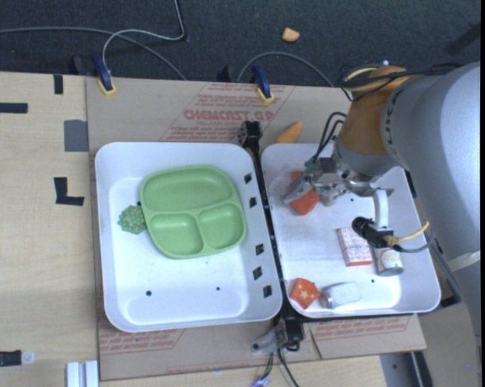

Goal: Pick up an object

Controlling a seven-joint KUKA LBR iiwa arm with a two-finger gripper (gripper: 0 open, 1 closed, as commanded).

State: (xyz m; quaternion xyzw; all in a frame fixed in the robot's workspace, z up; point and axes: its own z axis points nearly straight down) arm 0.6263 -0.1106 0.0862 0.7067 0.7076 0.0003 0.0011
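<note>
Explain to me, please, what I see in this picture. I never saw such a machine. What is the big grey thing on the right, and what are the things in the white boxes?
The big grey shape is a robot arm with an orange band, reaching in from the right. One fixed camera looks down from above at a slant. At the arm's end is its claw, low in the right bin, right at an orange-red object; whether it grips it I cannot tell. That bin also holds a small red-and-white box, an orange-red block and a grey piece. The left bin holds a green divided plate with a small green toy beside it.
</note>
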